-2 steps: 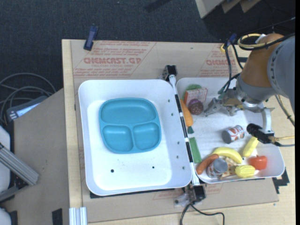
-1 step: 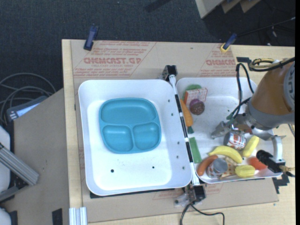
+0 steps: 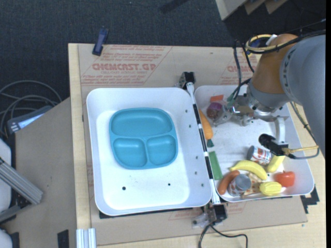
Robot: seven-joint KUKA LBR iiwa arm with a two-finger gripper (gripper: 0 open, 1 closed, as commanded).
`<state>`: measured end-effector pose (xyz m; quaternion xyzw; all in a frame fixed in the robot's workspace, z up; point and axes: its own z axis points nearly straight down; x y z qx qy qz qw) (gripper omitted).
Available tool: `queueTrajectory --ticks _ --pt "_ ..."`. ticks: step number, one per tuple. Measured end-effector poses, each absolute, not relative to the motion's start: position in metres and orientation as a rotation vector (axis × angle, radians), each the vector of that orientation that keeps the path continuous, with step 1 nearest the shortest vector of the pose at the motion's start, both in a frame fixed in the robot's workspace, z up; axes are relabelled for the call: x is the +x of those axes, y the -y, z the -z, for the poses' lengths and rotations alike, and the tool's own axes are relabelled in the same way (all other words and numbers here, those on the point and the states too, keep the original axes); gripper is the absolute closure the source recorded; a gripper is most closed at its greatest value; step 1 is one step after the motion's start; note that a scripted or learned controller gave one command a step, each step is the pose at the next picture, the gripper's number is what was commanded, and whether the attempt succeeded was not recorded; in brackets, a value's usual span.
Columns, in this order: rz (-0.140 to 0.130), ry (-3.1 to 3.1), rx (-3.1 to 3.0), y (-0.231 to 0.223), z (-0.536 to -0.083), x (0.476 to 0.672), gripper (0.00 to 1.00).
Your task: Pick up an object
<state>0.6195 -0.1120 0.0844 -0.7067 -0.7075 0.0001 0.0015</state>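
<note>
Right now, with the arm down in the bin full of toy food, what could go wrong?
The gripper sits at the purple item near the bin's far corner; it might slip out or get pushed against the wall instead of being lifted. The banana, tomato and can lie crowded together at the near end, so a grab there could catch two things or knock them about. The carrot lies against the divider, hard to get fingers around.

End effector (image 3: 231, 112) low, arm bent.
</note>
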Motion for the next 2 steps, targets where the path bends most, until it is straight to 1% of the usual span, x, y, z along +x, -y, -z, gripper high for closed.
queueTrajectory --ticks 1,2 --pt "0.002 2.223 -2.221 0.093 -0.085 0.666 0.0" --pt "0.003 2.227 -2.223 0.094 -0.096 0.667 1.0"
